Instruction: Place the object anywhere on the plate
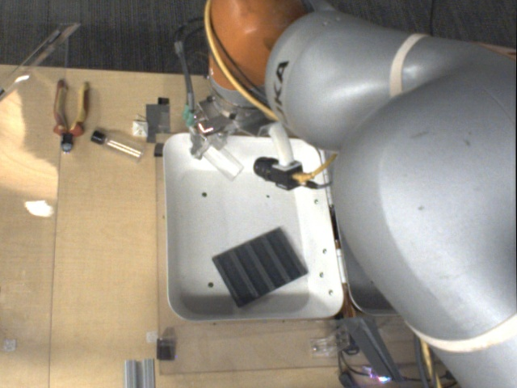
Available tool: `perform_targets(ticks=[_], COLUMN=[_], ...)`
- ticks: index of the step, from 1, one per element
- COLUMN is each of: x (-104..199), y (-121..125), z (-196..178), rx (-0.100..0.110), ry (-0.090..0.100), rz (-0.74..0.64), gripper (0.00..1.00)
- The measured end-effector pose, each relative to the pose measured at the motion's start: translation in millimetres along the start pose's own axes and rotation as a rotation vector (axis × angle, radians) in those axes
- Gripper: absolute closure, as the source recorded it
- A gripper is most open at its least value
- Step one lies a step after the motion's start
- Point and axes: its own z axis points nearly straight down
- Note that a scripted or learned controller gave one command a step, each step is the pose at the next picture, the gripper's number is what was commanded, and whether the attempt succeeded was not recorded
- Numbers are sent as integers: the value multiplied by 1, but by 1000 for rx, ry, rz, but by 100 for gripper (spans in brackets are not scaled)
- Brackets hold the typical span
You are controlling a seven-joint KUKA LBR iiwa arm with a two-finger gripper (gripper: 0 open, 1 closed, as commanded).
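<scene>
A robotics lab or workshop: a big grey industrial arm (388,160) with an orange band reaches over a plywood tabletop (89,257) bearing a shallow white bin (186,297), red-handled pliers (70,111), loose small parts and trailing cables.

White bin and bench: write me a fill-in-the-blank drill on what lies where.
1. The ribbed dark plate lies inside the white ____.
2. The pliers with red handles lie on the wooden ____, outside the bin.
3. The pincer is over the bin's ____ corner, far from the plate.
4. The band above the arm's wrist is ____.

Missing words: bin; bench; upper-left; orange
</scene>
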Motion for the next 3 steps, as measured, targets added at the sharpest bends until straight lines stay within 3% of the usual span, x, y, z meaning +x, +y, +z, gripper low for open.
perform_targets(ticks=[3], x=[2], y=[3], z=[-35], rx=[-14], ry=[-4], rz=[-13], gripper=[100])
